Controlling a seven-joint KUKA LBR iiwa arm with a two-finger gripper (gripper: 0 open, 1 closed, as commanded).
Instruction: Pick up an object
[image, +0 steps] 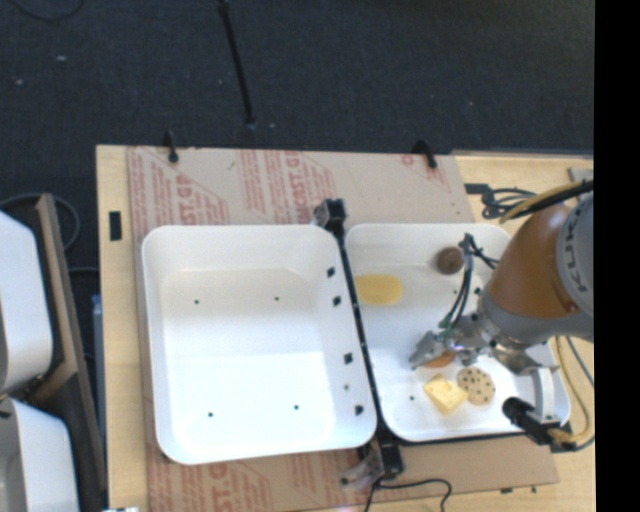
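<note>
Nearest the camera along the bottom edge, a small black clamp (385, 462) grips the near side of the tabletop (120, 400), a pale wooden board carrying a sheet of brown cardboard printed with red lettering (250, 185). On that cardboard sit two shallow white plastic bins side by side. The left bin (160, 300) is the larger area in view, and its floor shows a few small dark dots. The right bin (400, 240) touches it along a dark dividing strip with black clips.

The grey arm with its orange band (535, 270) reaches in from the right and hangs over the right bin, covering much of that bin's right half. Below the band the tool (440, 350) points left and down toward the bin floor; whether it is wide or narrow, I cannot tell, and nothing is visibly held in it.

Four small things lie in the right bin. A flat yellow oval disc (380, 290) lies near the divider, far from the tool's tip. A pale yellow wedge-shaped block (444, 393) lies just near of the tool, and a round brown cookie-like disc with dark spots (476, 385) sits just beside it on the right. A small dark brown ball (449, 261) rests toward the far side, close to the arm's cables.
</note>
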